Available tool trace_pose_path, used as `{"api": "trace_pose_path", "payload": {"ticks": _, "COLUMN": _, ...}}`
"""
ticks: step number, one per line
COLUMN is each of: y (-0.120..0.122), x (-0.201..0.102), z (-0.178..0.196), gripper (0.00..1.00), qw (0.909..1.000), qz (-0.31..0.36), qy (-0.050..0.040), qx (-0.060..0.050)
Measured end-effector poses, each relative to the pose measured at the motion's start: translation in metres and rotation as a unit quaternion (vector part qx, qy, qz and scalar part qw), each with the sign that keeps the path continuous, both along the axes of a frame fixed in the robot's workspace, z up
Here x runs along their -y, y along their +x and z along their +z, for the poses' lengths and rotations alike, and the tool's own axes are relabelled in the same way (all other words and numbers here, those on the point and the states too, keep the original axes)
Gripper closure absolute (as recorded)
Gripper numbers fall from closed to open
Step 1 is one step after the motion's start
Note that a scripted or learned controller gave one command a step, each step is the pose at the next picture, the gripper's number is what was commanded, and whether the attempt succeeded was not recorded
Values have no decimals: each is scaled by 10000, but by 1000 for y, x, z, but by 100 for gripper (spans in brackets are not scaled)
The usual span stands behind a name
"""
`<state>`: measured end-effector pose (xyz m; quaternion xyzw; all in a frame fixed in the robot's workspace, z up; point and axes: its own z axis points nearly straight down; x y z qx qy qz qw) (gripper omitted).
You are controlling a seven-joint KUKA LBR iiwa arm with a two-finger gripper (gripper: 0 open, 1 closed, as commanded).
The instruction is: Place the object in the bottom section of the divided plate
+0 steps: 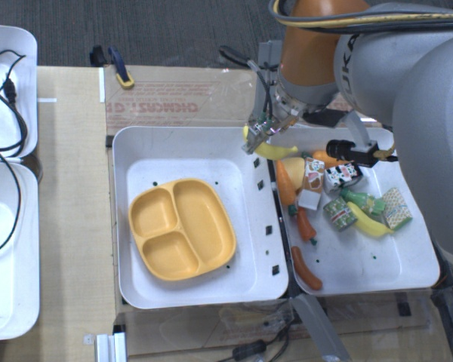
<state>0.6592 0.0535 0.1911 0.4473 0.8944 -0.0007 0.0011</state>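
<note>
Camera view | hand (258, 133) over bins' shared rim, grip unclear, banana (275, 151) beside | plate (182, 228) unobstructed in left bin (128, 277)

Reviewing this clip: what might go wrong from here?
1. The gripper is at the far rim between the bins, over a yellow banana; whether it grips anything is unclear, so the pick may fail.
2. The toys in the right bin lie crowded; neighbours may get dragged.
3. The yellow plate sits at a slant, so a drop could land in the wrong section.
</note>
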Motion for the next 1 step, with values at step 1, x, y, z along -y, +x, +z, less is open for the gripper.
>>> {"api": "trace_pose_path", "payload": {"ticks": 1, "y": -77, "x": -57, "z": 22, "gripper": 100, "qw": 10000, "qz": -79, "qy": 5, "qx": -12}}
